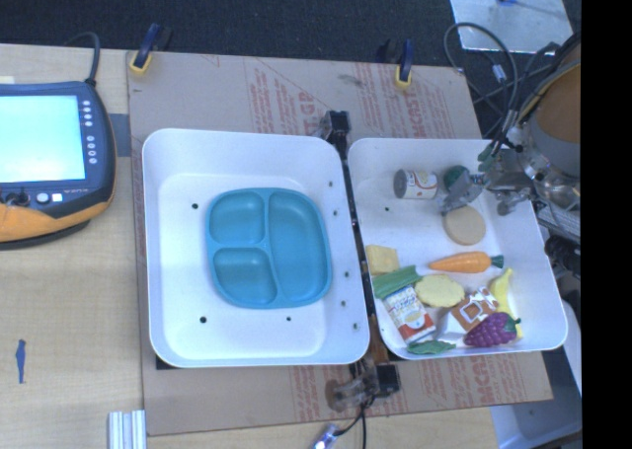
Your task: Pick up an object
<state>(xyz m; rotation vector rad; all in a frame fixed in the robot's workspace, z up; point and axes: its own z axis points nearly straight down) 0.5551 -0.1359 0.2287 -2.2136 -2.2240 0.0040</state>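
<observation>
My gripper (484, 190) hangs over the back right part of the right bin (548, 269), coming in from the right edge. Just below it in the view lies a tan round biscuit (465, 227). To its left are a small green object (454, 178) and a small can (416, 184) lying on its side. Toward the front lie an orange carrot (461, 262), a yellow cheese block (382, 259), a pale potato (439, 291), a red and white carton (407, 314), a banana (504, 289) and purple grapes (491, 331).
The left bin (163, 240) holds a blue divided plate (268, 247). A teach pendant (49, 156) lies at the far left. Cables (484, 52) trail behind the right bin. Clamps (145, 50) hold the cardboard sheet at the back.
</observation>
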